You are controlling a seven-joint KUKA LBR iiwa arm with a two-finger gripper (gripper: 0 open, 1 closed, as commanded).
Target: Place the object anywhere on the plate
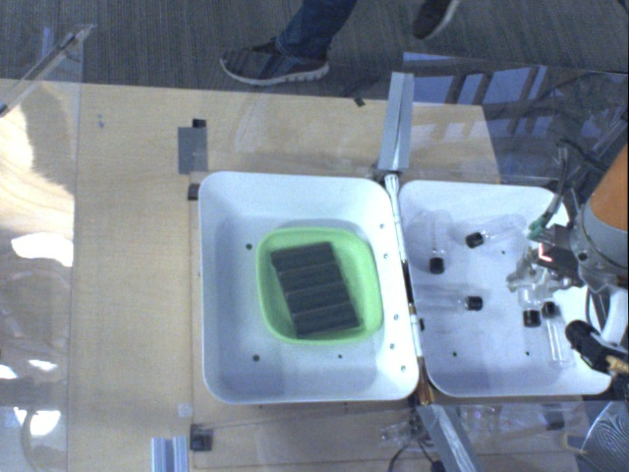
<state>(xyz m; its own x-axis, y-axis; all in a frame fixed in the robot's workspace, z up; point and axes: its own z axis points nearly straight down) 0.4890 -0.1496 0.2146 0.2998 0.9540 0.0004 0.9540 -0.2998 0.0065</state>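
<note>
A green plate [366, 293] with a raised rim lies in the middle of the left bin [226, 283]. On it rests a dark grey ribbed block [314, 288], lying flat and turned slightly off the bin's axis. The arm comes in from the right, its orange band at the frame's edge. My gripper [531, 285] hangs low over the right part of the right bin [491, 372], far from the plate and the block. A small black piece [532, 316] lies just below the gripper.
Small black pieces [473, 303] are scattered over the right bin's floor, with clear plastic items [491, 229] near its back. A metal divider [398, 126] runs between the bins at the back. A person's legs [295, 47] stand beyond the bench.
</note>
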